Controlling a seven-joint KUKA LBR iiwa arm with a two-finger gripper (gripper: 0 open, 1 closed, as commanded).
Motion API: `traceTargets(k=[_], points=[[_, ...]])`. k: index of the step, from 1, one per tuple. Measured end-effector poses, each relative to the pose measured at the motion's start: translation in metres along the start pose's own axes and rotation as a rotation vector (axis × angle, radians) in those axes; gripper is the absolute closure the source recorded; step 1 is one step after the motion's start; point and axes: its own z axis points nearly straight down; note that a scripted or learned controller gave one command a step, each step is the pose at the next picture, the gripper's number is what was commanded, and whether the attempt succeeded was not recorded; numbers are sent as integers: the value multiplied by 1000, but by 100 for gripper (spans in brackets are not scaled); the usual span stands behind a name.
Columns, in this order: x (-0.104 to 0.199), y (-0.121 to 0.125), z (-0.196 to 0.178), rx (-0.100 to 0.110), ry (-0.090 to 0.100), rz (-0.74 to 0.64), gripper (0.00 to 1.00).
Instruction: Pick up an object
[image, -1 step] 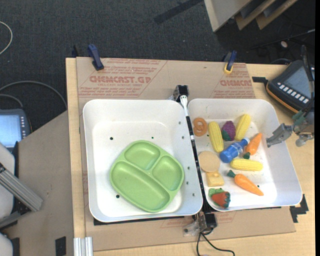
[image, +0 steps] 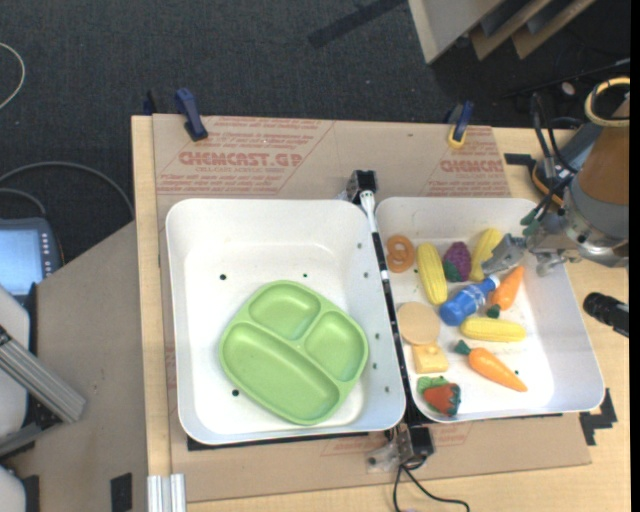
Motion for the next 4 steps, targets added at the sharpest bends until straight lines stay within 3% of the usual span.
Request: traceTargets(k=[1,2,3,4], points=[[18,35,78,6,3,4,0],[57,82,89,17,0,3,0],[81,7,86,5,-3,9,0],[81,10,76,-2,-3,8,100]])
